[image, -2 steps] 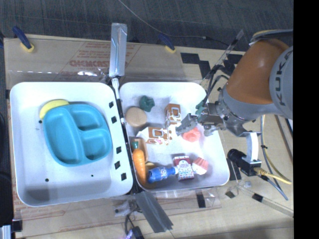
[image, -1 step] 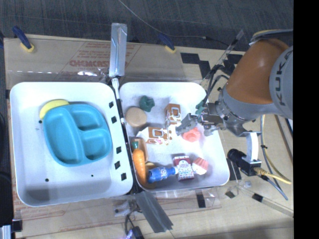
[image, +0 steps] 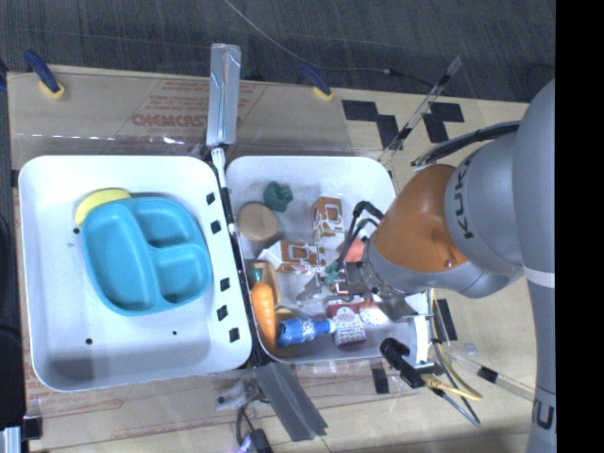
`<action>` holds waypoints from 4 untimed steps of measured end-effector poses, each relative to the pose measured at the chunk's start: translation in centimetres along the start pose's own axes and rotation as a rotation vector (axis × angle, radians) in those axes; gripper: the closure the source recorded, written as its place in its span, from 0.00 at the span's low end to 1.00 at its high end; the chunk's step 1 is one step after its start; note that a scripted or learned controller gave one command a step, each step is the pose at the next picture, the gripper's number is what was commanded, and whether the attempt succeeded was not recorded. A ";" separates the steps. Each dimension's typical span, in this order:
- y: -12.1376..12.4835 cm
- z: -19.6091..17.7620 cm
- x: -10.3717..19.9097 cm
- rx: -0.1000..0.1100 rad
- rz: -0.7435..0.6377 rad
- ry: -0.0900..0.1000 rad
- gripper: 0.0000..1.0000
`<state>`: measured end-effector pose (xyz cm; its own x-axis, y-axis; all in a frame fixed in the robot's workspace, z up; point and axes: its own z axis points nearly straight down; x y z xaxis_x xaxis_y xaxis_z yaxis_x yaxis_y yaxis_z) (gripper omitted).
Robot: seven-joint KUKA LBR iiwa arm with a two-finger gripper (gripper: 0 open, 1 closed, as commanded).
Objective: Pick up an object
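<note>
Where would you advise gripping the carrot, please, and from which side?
Probably across the middle of the carrot, coming from above. It lies lengthwise along the right bin's left wall, so close the fingers across its narrow width; the wall leaves little room on that side.

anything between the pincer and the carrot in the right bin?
Can't settle it fully: the arm's orange band hides the wrist over the right bin. The carrot lies at the bin's left wall, with the blue bottle touching it on the arm's side.
</note>
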<state>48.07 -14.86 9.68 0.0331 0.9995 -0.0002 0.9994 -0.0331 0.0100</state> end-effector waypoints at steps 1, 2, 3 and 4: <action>5.4 -0.8 -3.1 0.011 0.127 -0.001 0.00; 13.5 -2.7 -0.5 0.028 -0.167 0.002 0.00; 14.4 -7.0 5.7 0.008 -0.088 0.000 0.00; 13.2 -14.0 4.9 0.009 0.154 -0.001 0.00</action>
<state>61.31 -10.41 23.81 0.1856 0.9826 -0.0007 0.9826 -0.1856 0.0014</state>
